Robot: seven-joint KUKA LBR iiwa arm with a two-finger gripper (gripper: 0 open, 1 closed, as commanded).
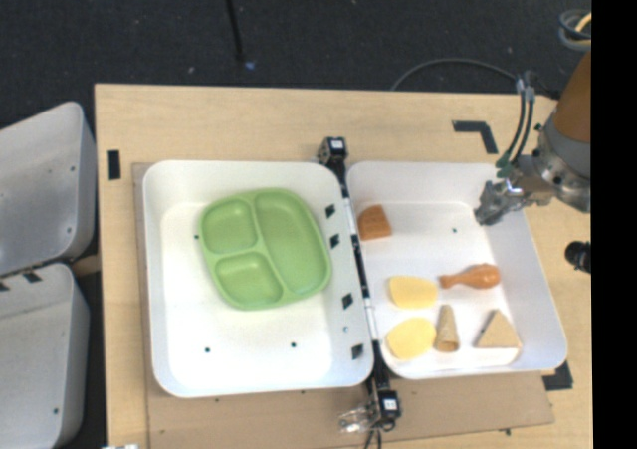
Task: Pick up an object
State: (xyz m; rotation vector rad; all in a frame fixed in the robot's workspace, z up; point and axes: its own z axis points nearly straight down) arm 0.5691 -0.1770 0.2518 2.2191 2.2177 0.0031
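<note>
from the overhead camera i see the gripper (495, 200) at the right bin's (542, 283) far right rim, and i can't tell how the jaws stand. nothing looks lifted yet, so i judge the pick not begun. all candidates lie in that bin: an orange-brown block (374, 223), a drumstick-shaped toy (472, 279), two yellow pieces (411, 291), a cone (447, 329), a tan wedge (497, 332). the left bin (159, 337) carries a green divided plate (264, 248).
</note>
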